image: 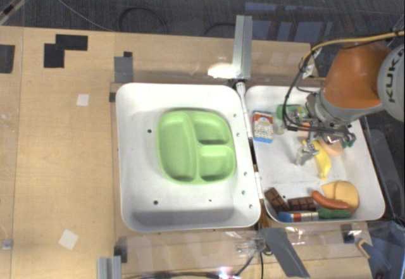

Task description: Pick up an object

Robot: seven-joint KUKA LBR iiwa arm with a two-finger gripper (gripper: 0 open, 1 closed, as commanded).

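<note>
Below, tan bench [57,164] w/ two white bins [133,145].

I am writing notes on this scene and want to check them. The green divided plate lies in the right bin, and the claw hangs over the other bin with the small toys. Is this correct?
Not quite. The camera view shows the green divided plate in the left bin, not the right one. The rest holds: the claw hangs over the right bin, among the small toys.
</note>
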